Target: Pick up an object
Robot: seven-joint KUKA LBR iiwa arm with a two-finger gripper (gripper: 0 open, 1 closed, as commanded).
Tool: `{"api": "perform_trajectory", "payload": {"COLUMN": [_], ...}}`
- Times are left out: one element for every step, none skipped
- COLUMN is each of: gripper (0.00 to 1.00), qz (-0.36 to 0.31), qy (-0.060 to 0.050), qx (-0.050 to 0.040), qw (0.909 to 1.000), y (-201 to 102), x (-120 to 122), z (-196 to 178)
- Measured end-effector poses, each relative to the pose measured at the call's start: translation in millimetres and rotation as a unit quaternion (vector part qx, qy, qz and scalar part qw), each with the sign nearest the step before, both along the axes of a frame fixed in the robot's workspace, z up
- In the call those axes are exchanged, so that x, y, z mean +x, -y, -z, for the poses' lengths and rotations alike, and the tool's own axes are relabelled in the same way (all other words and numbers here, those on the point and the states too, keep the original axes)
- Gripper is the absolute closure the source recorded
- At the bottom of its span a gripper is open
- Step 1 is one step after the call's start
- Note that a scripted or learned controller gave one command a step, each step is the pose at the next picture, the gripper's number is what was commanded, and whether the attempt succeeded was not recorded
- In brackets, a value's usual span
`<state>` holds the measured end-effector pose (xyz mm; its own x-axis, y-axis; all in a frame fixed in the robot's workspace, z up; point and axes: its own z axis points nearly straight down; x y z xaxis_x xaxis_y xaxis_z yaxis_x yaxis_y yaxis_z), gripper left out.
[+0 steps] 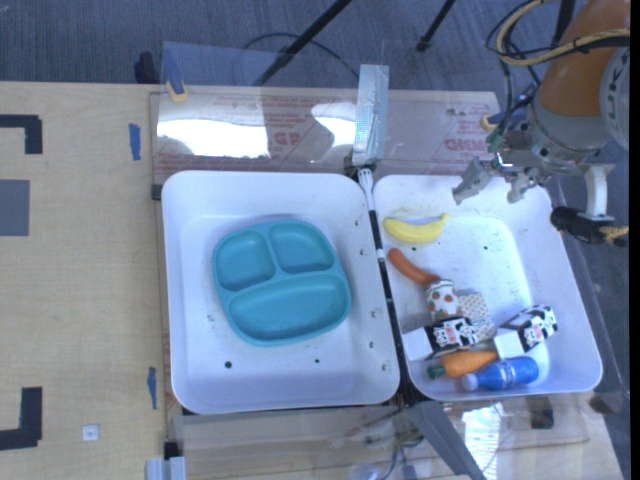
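bench: we see a light wood top (70, 298) with black corner marks, clear sheet behind the bins
floor: grey carpet, black stand legs crossing it up top
left bin (190, 368): holds a blue divided plate (281, 279)
right bin (575, 298): banana (414, 228) near the far wall, sausage (413, 267) just below it, then cow-print cartons, carrot (468, 363), blue bottle (510, 372) bunched at the near edge
gripper (493, 181): fingers spread wide, holding nothing, above the right bin's far edge, apart from the banana
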<state>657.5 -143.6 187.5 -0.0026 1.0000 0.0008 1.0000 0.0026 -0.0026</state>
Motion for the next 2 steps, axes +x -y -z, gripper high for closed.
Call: {"api": "perform_trajectory", "payload": {"gripper": [0.0,0.0], "qz": [-0.058,-0.094], "qy": [0.002,0.0], "qx": [-0.0009,0.0004], "qw": [0.9983,0.9956], "y": [-22,-8], "x": [9,-91], "z": [93,41]}}
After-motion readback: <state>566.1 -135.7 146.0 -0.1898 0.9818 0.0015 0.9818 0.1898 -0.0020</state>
